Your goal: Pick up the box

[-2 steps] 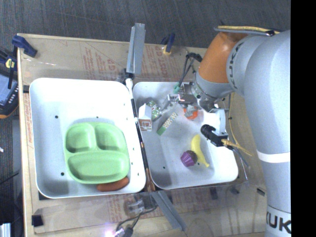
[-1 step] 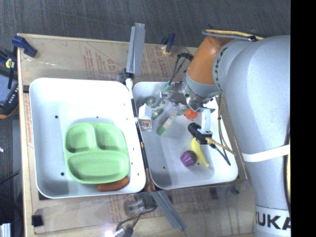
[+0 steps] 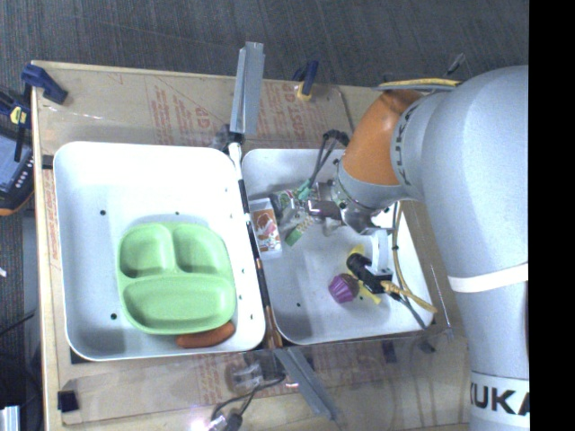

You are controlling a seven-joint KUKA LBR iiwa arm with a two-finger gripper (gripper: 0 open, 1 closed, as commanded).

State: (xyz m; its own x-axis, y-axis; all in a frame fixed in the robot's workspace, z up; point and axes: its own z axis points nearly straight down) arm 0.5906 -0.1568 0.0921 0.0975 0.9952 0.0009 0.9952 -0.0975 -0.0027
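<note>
Arm (image 3: pixel 467 205) is reaching into the right bin (image 3: pixel 310 317). Box (image 3: pixel 265 227) lies flat by that bin's left wall, not lifted. Gripper (image 3: pixel 305 206) is just beside it; can't tell its opening. Pick not done.

Hand (image 3: pixel 310 206): largely masked by the wrist; finger state not discernible.
Box (image 3: pixel 264 227): small, against the right bin's left wall; label print too fine to read.
Sausage (image 3: pixel 205 336): partly tucked under the green tray (image 3: pixel 176 277).
Right bin (image 3: pixel 310 326): right wall and rear corner covered by the arm.
Dark device (image 3: pixel 11 164): cut off by the left edge.
Purple item (image 3: pixel 342 287): shape unclear.
</note>
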